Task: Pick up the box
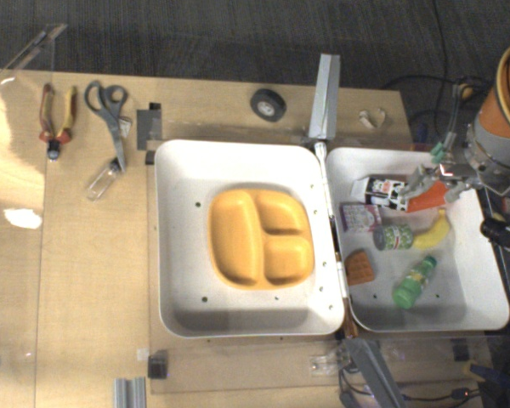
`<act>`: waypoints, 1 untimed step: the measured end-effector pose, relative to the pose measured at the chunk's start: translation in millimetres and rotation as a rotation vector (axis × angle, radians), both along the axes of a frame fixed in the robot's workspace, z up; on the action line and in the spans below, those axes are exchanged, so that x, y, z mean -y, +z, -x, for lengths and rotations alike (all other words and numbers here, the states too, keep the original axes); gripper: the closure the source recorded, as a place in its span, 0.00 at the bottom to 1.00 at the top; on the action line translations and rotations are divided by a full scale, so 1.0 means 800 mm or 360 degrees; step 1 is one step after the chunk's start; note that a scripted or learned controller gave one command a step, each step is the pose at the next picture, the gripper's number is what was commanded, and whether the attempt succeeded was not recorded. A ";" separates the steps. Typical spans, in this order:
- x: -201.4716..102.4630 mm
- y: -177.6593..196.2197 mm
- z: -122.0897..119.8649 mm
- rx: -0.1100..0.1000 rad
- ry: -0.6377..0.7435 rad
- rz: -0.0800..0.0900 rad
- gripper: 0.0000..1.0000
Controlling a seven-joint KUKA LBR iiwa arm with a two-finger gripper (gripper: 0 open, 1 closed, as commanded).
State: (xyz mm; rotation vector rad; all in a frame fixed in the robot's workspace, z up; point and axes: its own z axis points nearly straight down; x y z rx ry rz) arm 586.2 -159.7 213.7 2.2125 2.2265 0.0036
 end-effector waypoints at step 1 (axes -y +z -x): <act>-0.052 -0.156 0.015 0.0015 0.0586 0.0005 0.00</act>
